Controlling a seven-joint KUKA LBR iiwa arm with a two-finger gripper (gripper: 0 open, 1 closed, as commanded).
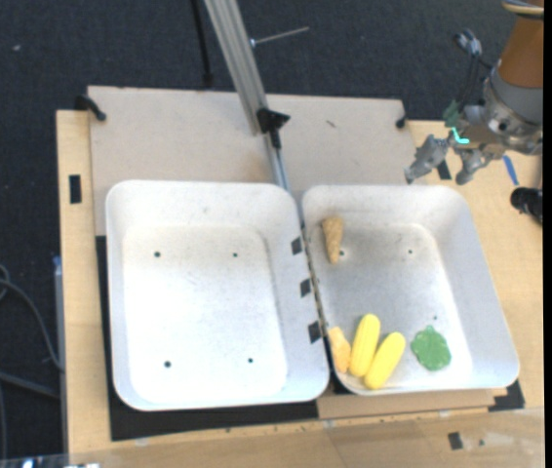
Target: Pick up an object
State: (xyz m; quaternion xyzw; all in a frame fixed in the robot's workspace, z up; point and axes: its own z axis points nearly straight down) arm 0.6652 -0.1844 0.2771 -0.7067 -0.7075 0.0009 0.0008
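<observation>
Objects for picking all lie in the right bin (471, 252): a tan, lumpy cone-like piece (333, 238) near its 11 o'clock corner, and along the 6 o'clock edge a small orange piece (338, 348), two smooth yellow corn-shaped pieces (364, 344) (385, 360) lying touching side by side, and a knobbly green lump (432, 349) just beside them toward 4 o'clock.

None of them is lifted, so the pick looks not yet begun. The gripper (447, 164) hangs above the bin's 1 o'clock corner, over the tabletop (354, 125) edge, well apart from every piece; its fingers stand spread with nothing between them. Descent, closing and lifting all remain.

Both bins are shallow moulded white trays with rounded corners and speckled, scuffed floors; the left bin (120, 291) carries only dark dots. The tabletop is pale wood board.
</observation>
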